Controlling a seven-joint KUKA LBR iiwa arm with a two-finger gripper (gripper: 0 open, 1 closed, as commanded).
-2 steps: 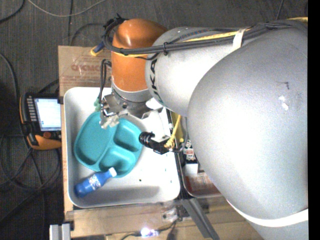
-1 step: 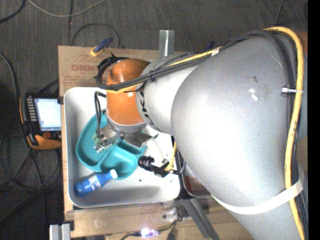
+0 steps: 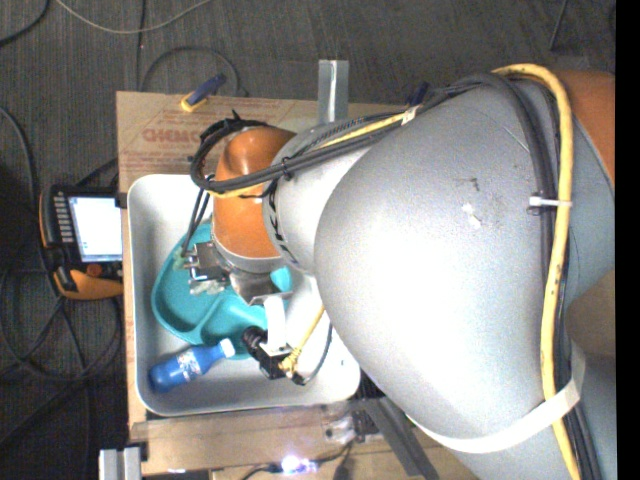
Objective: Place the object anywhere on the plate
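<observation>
1. Far left on the dark carpet sat an orange-and-black handheld control pendant with a lit screen (image 3: pixel 82 236), just beside the bin's left wall; loose dark cables (image 3: pixel 90 8) ran over the floor around it.
2. A brown cardboard sheet with red print (image 3: pixel 160 133) lay under the bin, and a small blue-and-yellow clip-like item (image 3: pixel 203 91) rested near its top edge.
3. A shallow white plastic bin (image 3: pixel 140 268) stood on the bench, its left wall and bottom rim in plain sight.
4. Inside the bin lay a teal round plastic plate (image 3: pixel 185 303), left part visible, the rest under the wrist.
5. A small blue plastic bottle with a white cap (image 3: pixel 190 365) lay on its side in the bin's lower left, cap end pointing right and touching or just beside the plate's lower edge; could not tell whether it overlapped the plate. It lay free on the bin floor, not in the claw.
6. The two-finger gripper (image 3: pixel 215 268) hung over the plate, seen from behind its metal wrist block; fingers hidden beneath it, so could not tell if the claw was spread or pressed together.
7. Above the gripper was the orange band of the wrist (image 3: pixel 245 193), with black and yellow cables (image 3: pixel 300 153) looped around it.
8. A small black connector with a yellow wire (image 3: pixel 270 353) dangled near the bottle's cap, just right of it.
9. The big grey rounded arm body (image 3: pixel 450 258) covered the right half of the scene, a yellow cable (image 3: pixel 562 168) running down its side.
10. A grey metal post (image 3: pixel 333 88) stood upright behind the bin, above the arm.
</observation>
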